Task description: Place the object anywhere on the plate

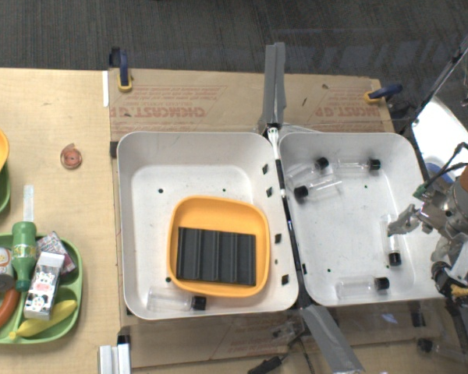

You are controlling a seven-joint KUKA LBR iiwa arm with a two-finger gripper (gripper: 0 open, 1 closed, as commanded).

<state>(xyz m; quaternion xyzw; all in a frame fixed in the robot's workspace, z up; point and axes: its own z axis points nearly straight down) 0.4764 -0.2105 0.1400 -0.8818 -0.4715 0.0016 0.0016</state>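
Seemingly, the task is already sitting finished; nearest the camera, a clear plastic tube with a black cap [175,302] is lying along the near wall of the left white bin [140,178], and a similar capped tube [363,287] is lying by the near wall of the right white bin [343,142]; just beyond, the orange-yellow square plastic plate [218,207] is resting in the left bin, and the black ribbed rectangular block [216,255] is lying flat on it, wholly inside its rim; to the right, the grey two-finger gripper [405,223] is hovering at the right bin's right side, well apart from the plate, carrying nothing that I am seeing; whether it is open or closed I cannot tell; farther off, two more capped tubes [327,184] are lying in the right bin; judging by this, nothing is left to do.
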